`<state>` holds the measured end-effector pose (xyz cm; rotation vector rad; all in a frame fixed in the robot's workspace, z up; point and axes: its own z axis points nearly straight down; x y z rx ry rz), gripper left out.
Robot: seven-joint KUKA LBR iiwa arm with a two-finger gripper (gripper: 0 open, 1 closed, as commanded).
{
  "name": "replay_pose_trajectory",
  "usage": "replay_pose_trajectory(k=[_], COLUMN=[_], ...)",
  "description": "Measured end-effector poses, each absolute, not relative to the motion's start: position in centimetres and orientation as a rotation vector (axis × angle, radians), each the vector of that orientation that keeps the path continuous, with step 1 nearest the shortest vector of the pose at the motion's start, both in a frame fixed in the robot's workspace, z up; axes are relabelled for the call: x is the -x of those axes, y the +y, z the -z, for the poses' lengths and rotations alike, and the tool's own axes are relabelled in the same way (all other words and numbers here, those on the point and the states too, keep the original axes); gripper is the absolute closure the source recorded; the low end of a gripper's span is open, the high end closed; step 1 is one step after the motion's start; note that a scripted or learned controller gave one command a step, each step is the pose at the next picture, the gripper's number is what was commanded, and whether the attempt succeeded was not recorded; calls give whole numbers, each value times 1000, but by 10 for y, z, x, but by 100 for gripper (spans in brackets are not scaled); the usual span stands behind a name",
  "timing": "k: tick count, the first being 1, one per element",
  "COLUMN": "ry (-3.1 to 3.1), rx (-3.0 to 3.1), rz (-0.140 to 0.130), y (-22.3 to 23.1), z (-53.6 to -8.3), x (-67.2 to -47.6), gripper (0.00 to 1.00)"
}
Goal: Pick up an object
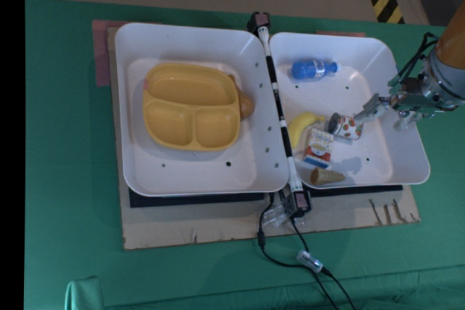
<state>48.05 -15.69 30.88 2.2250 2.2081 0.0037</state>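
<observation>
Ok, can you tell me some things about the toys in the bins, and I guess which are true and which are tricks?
1. The yellow tray lies in the left bin. True.
2. The blue bottle stands upright. False: it lies on its side.
3. The banana is in the right bin. True.
4. The pincer holds the ice cream cone. False: the cone lies near the bin's front edge, away from the pincer.
5. The small can lies beside the juice carton. True.

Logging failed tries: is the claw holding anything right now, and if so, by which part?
Nothing is held. The claw hangs over the right bin, apart from the can, with nothing between its fingers.
</observation>
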Motion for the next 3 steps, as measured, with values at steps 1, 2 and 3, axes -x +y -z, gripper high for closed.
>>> replay_pose_trajectory(k=[1,2,3], ry=[2206,2186,2186], rx=[-2220,-2216,-2216], rz=[-6,-14,-14], y=[-162,-167,-166], z=[-189,-206,-206], x=[-569,-571,-571], gripper=[0,100,0])
